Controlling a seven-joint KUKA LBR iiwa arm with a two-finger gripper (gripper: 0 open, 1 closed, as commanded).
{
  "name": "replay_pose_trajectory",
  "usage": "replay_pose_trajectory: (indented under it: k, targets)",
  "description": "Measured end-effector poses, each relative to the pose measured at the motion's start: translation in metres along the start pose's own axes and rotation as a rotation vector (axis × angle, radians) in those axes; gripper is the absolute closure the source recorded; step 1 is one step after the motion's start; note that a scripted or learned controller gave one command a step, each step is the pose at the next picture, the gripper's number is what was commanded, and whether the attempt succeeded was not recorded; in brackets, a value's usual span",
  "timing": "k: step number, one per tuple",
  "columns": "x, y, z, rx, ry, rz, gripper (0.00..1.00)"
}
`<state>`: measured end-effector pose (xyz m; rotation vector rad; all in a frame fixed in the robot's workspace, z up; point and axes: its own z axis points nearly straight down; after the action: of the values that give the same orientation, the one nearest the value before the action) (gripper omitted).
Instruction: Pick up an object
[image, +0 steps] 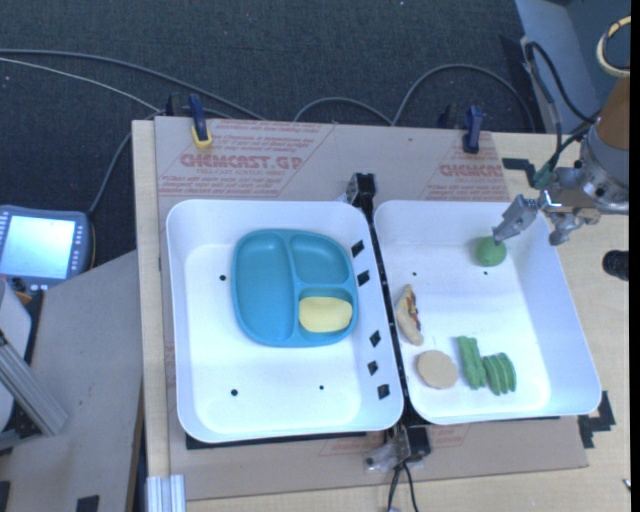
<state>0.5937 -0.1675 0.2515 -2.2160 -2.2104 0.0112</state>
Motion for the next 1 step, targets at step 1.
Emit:
replay_pose_trajectory:
  k: [1]
  targets:
    - [0.0004,0.0023,-0.0070,-0.012,-0.003,-0.003,0.00]
